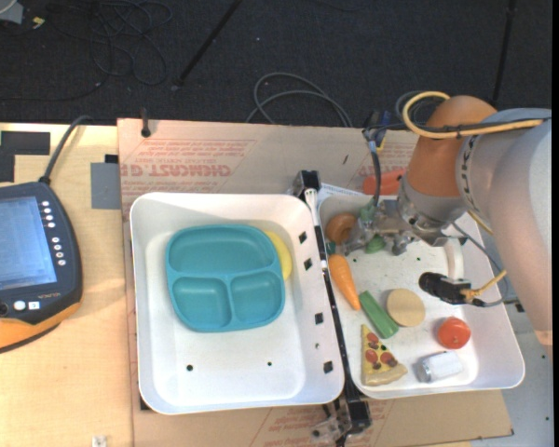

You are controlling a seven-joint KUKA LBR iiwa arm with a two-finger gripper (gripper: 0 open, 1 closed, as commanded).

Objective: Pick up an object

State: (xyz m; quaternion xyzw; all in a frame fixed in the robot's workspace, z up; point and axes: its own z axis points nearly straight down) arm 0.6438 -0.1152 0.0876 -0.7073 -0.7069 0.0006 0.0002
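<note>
Tool (pixel 377 238) near brown ball (pixel 340 226), carrot (pixel 345 281), tan disc (pixel 405 307).

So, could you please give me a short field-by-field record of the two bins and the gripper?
left bin: teal divided plate, yellow piece tucked behind its right edge
right bin: brown item, carrot, green stick, tan disc, red piece, pizza slice, grey-white item
gripper: over the right bin's far left part, beside the brown item
held object: cannot tell
</note>
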